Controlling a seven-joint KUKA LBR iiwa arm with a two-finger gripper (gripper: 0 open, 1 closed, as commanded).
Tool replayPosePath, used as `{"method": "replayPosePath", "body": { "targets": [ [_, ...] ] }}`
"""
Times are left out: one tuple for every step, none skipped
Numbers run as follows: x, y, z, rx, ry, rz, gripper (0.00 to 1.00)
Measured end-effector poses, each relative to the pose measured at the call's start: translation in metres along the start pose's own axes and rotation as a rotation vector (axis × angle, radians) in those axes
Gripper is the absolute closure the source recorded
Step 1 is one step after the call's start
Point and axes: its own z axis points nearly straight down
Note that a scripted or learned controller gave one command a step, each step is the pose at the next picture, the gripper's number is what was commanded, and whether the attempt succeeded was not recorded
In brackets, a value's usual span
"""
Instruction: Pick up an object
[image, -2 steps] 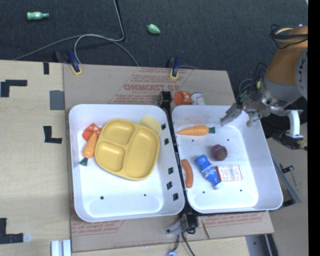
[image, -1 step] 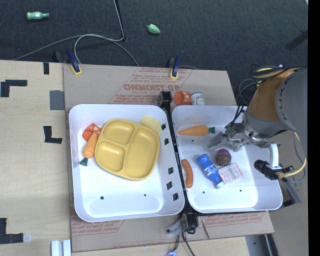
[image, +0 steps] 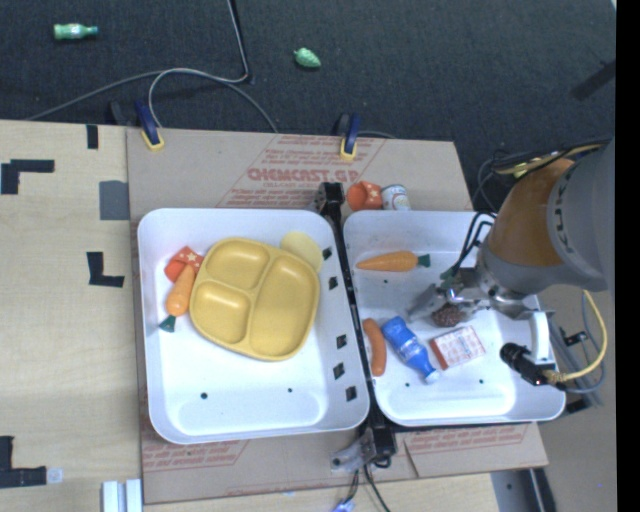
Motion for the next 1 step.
{"method": "replayPosePath", "body": {
  "targets": [
    [-0.0002,0.0006,-0.01,0.0,-0.001,-0.001,1.0]
  ]
}}
